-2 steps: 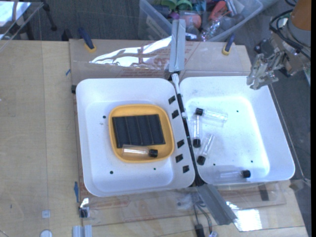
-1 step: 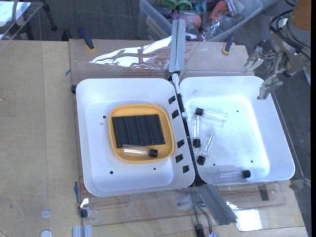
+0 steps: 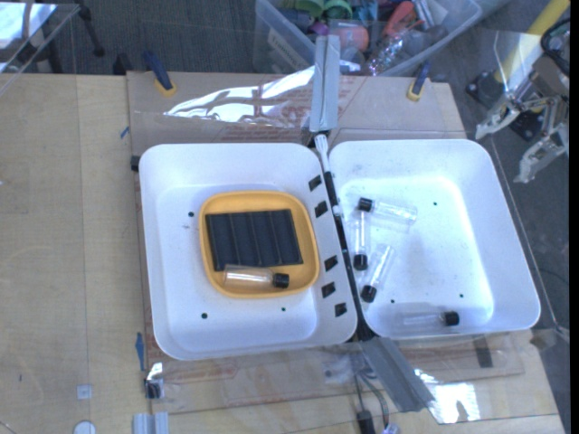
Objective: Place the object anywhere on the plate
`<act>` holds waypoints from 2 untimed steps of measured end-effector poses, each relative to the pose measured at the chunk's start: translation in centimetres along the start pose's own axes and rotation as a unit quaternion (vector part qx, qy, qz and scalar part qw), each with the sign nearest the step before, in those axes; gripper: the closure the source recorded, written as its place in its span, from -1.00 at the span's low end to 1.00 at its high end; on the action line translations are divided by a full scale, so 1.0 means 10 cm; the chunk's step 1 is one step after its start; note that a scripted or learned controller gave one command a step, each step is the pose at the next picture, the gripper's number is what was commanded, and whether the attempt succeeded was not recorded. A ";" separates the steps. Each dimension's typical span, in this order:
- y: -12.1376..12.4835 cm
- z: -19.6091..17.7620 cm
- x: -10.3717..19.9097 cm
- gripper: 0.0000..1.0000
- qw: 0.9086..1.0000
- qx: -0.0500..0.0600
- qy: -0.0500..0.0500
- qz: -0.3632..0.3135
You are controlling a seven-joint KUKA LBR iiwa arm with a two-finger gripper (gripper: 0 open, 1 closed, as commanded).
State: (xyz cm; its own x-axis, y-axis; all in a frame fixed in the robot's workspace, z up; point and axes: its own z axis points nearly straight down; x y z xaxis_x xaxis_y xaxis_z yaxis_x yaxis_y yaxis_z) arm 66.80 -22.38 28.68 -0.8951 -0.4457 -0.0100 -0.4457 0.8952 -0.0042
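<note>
A yellow plate [image 3: 308,242] with a black ridged insert [image 3: 252,240] sits in the left white bin [image 3: 167,242]. One clear vial with a black cap [image 3: 254,278] lies on the plate's front edge, on its side. Several more clear vials with black caps lie in the right bin [image 3: 488,242]: one [image 3: 387,211] near the back, two [image 3: 360,240] [image 3: 376,271] beside the divider, and one [image 3: 429,317] at the front. My gripper [image 3: 536,145] hangs at the view's right edge, outside and above the right bin's far corner, with nothing seen in it.
A clear tub of coloured toys [image 3: 362,12] stands behind the bins. A metal divider bar [image 3: 324,89] runs between the bins at the back. Wooden bench surface [image 3: 63,242] lies to the left.
</note>
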 end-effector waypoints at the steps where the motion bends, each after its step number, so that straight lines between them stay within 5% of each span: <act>1: -0.02 -0.12 -0.01 1.00 1.000 0.002 -0.006 0.003; 2: -0.01 -0.12 -0.01 -1.00 1.000 0.002 -0.006 0.003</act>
